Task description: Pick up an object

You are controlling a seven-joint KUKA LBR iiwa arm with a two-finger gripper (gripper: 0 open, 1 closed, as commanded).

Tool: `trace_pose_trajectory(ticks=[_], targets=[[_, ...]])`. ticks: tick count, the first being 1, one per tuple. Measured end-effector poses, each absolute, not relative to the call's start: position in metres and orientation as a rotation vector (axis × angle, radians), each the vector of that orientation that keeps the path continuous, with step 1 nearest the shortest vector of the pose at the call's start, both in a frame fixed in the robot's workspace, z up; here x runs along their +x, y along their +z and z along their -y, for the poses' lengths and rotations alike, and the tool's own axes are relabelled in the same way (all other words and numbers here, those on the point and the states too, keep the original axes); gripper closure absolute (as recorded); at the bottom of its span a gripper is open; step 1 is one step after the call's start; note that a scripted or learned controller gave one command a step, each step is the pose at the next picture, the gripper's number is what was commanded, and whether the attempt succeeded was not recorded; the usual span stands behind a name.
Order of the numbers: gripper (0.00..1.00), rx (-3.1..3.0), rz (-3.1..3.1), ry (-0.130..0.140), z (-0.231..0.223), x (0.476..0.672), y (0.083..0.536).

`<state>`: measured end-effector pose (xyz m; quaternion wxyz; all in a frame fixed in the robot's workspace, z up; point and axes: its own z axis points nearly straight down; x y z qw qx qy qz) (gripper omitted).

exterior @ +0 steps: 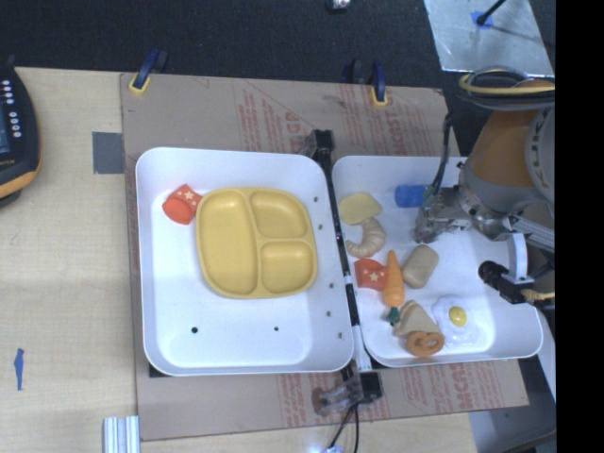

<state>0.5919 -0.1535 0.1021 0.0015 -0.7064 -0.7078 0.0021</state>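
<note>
Toy food (420,264) is scattered in the right bin (510,347): carrot (394,281), fried egg (457,316), blue piece (410,195). Gripper (436,217) is positioned low over the bin's far part, beside the blue piece; finger state cannot be told. Yellow divided tray (256,242) is seated in the left bin (170,338).

I work in a robotics lab, judging by my bench: cardboard sheet (283,111) clamped down with blue-and-yellow clips (144,70), two white bins (160,328) of plastic toy food (394,279), a control pendant (14,130) at the side, loose cable (344,432).
</note>
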Motion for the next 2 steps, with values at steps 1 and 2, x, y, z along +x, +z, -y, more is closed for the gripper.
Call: trace_pose_trajectory(ticks=[1,2], targets=[[0.00,-2.217,2.223,0.007,0.154,0.592,0.102],[0.00,-2.211,2.220,0.033,0.123,0.652,0.099]])
